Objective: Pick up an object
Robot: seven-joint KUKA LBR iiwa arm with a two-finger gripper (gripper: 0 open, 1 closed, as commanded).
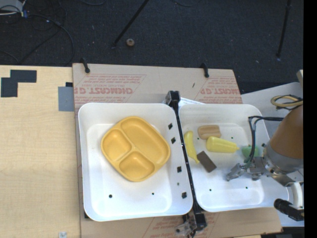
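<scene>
The right bin (233, 197) holds several small items. A tan oval piece (209, 131) lies near its back, with a yellow cone-shaped piece (221, 145) just in front of it. A slim yellow piece (189, 145) lies along the bin's left wall, and a dark brown block (206, 161) rests beside it. A small green item (246, 151) is partly hidden by the arm. My gripper (242, 172) hangs low over the bin's right half, to the right of the brown block and below the green item. Nothing shows in its grasp.
The left bin (94, 192) holds a yellow divided plate (135, 148). A black divider (181, 157) runs between the bins. The grey arm with its orange band (292, 138) covers the right bin's right side. Cardboard (148, 86) lies behind the bins.
</scene>
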